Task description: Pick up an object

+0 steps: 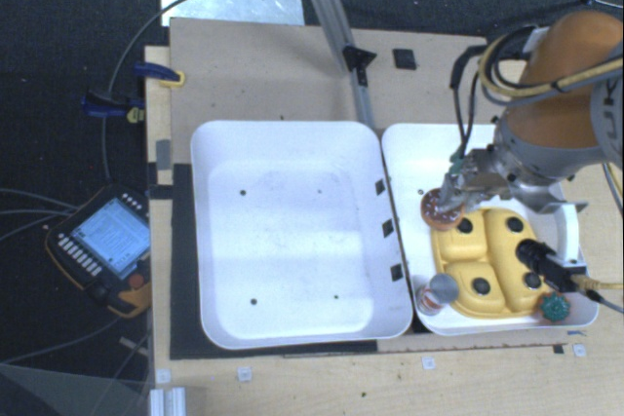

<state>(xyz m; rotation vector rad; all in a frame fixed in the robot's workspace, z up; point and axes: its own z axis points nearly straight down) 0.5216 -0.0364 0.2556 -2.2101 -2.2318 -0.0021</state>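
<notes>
My gripper (454,197) hangs low over the right bin (409,151), near its left side. Its tip is right at a small brown round thing (436,210), and I cannot tell whether the two touch. Just below lies a large yellow moulded piece (485,258) with dark round spots, which takes up most of the bin's near half. A grey ball (444,287) rests at the bin's near left corner, beside a small pale orange thing (426,299). A green ball (555,308) sits at the near right corner.
The left bin (292,229) stands beside the right one, their rims meeting at black clips (387,227). A slanted metal pole (331,5) crosses behind the bins. A handheld pendant (105,244) lies on the floor at the left.
</notes>
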